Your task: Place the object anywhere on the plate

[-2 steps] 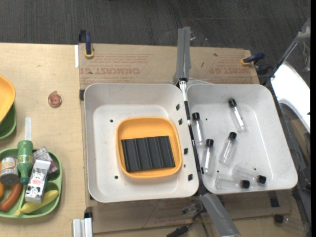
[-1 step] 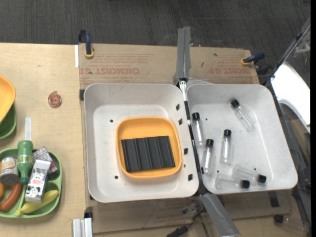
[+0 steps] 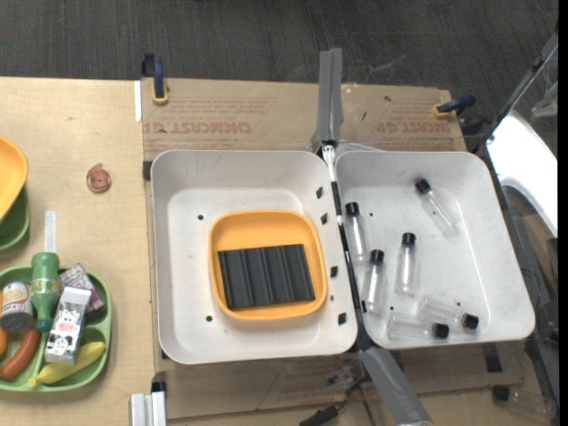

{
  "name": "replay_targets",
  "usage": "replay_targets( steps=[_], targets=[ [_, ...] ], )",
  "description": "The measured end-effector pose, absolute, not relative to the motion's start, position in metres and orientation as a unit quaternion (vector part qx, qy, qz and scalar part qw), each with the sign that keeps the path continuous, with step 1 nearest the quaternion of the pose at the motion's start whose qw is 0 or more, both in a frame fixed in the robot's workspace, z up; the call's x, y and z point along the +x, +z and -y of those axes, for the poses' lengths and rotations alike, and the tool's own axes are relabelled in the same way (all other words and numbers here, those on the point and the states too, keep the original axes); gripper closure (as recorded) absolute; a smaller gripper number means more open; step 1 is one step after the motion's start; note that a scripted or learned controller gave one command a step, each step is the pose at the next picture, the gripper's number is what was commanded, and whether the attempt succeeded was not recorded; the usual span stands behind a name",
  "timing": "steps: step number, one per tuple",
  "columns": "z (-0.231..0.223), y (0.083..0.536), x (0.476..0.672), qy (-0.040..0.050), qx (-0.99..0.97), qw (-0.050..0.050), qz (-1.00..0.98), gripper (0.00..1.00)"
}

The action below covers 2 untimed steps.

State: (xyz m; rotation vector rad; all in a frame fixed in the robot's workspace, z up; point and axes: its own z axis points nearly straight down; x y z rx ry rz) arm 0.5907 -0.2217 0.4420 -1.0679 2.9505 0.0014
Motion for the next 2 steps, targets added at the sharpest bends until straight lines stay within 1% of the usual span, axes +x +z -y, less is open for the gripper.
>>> replay_targets(
  steps=[1, 2],
  targets=[
    [0.222, 0.441, 0.566, 0.0008, -0.513, 0.002, -0.858, 0.0],
    [0.222, 0.441, 0.502, 0.0011, -0.647, 0.002, -0.763, 0.0]
  ],
)
